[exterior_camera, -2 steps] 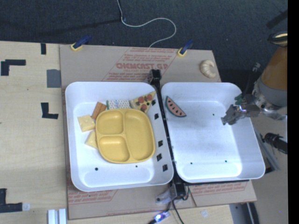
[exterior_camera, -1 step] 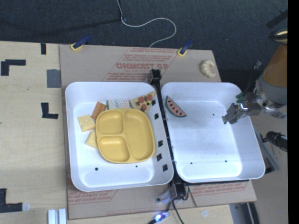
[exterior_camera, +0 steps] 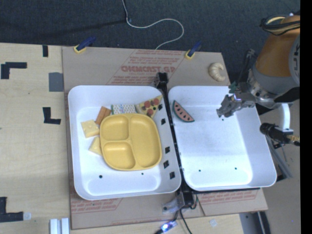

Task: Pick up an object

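- I saw my gripper (exterior_camera: pixel 225 110) above the right bin (exterior_camera: pixel 253 177) (upper part); whether it was open, I cannot tell.
- The watermelon slice (exterior_camera: pixel 183 112) lay apart, untouched.

Around the watermelon slice (exterior_camera: pixel 183 112) your right bin (exterior_camera: pixel 243 177) floor lies open; the yellow plate (exterior_camera: pixel 130 142) crowds the left bin (exterior_camera: pixel 80 179).

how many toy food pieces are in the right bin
1. A watermelon slice lies in the right bin, near its upper left corner beside the divider. The gripper hovers over the bin's upper right part, and something small could be hidden under it.
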Controlling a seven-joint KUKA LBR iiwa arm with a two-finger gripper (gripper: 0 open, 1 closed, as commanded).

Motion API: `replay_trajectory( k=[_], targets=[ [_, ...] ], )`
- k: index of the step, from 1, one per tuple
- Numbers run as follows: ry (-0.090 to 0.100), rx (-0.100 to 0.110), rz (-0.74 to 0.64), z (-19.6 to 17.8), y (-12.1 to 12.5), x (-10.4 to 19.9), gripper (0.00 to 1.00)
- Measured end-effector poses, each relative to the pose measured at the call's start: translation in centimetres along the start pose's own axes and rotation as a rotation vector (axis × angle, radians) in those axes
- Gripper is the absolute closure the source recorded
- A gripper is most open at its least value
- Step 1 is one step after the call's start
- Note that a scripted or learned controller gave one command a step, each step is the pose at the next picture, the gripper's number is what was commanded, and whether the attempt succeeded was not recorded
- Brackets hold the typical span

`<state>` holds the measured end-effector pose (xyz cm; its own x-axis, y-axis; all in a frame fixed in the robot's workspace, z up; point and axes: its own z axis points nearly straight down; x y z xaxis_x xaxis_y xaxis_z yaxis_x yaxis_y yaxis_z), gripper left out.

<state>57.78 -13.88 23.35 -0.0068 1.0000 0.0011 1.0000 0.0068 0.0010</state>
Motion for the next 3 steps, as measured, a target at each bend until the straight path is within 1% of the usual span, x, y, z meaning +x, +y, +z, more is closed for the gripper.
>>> replay_trajectory(
  k=[1, 2, 3],
  targets=[
    [-0.002, 0.001, 0.001, 1.3, 3.8, 3.8, 1.00],
    [0.000, 0.001, 0.002, 0.8, 6.3, 7.6, 1.00],
    [-0.002, 0.003, 0.006, 0.0, 5.0, 6.6, 1.00]
  ],
)
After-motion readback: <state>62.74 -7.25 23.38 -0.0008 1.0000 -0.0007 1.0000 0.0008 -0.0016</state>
